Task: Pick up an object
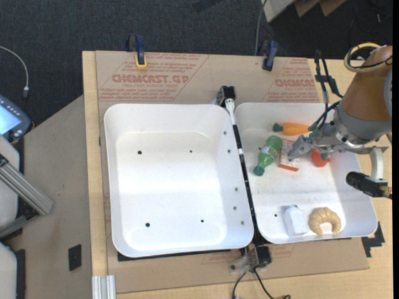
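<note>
We are at the approach: the gripper (298,149) hangs low in the right bin (355,229), just beside the green bottle (268,155), and we cannot tell how it is set. The next move, we judge, calls for centring over the bottle's body before descending. The bottle lies flat near the bin's left wall — long axis diagonal, cap toward the lower left.

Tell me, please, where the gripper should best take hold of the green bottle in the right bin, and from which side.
Probably across the middle of the green bottle, coming from above. It lies on its side, slanted, cap end toward the bin divider, so fingers should close across its width, not along its length. The body is its widest part.
</note>
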